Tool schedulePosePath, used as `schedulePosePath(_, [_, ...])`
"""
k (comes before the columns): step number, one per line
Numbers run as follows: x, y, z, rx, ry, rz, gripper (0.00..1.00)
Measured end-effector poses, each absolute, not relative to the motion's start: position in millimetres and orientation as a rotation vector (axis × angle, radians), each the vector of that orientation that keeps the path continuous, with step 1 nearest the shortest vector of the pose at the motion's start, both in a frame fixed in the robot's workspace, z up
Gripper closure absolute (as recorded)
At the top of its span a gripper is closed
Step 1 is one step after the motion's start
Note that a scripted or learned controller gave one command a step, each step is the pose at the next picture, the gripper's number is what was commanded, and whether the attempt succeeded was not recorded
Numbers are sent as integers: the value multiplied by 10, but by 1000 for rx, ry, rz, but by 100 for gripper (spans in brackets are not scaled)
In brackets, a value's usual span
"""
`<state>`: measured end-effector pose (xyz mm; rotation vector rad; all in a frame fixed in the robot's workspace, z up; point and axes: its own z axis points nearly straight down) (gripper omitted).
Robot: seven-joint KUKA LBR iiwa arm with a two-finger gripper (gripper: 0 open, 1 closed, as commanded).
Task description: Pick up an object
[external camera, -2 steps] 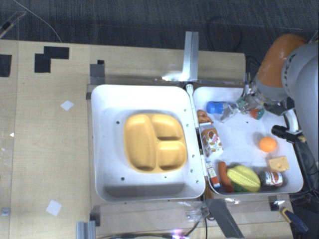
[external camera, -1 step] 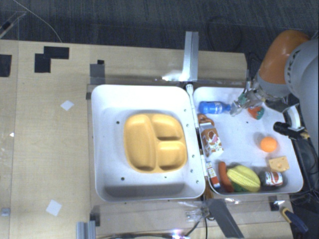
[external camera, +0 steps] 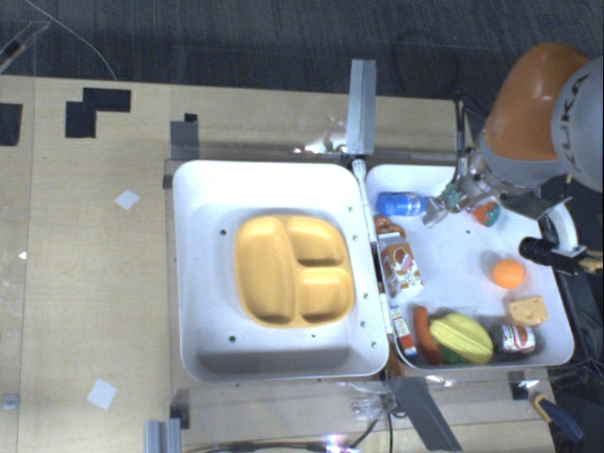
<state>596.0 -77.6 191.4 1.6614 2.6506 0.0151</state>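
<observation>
The right bin (external camera: 460,270) holds several small objects. A blue bottle (external camera: 400,204) lies at its far left corner, with a brown snack packet (external camera: 400,264) below it. An orange ball (external camera: 509,273) and a tan block (external camera: 527,310) sit toward the right side. Along the near edge lie a yellow corn cob (external camera: 462,336), a red sausage-like piece (external camera: 422,333) and a dark can (external camera: 517,339). My gripper (external camera: 455,200) hangs low over the far part of this bin, just right of the blue bottle. A small red and teal object (external camera: 486,214) sits right beside it.
The left bin (external camera: 203,253) holds a yellow divided tray (external camera: 291,270) in its middle. A grey metal post (external camera: 361,111) stands behind the wall between the bins. The arm's orange band (external camera: 533,102) looms over the right bin's far right corner.
</observation>
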Motion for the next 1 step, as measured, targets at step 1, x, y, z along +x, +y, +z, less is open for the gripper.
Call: schedulePosePath(1, [6460,-700,1859,2163,2273,6,100])
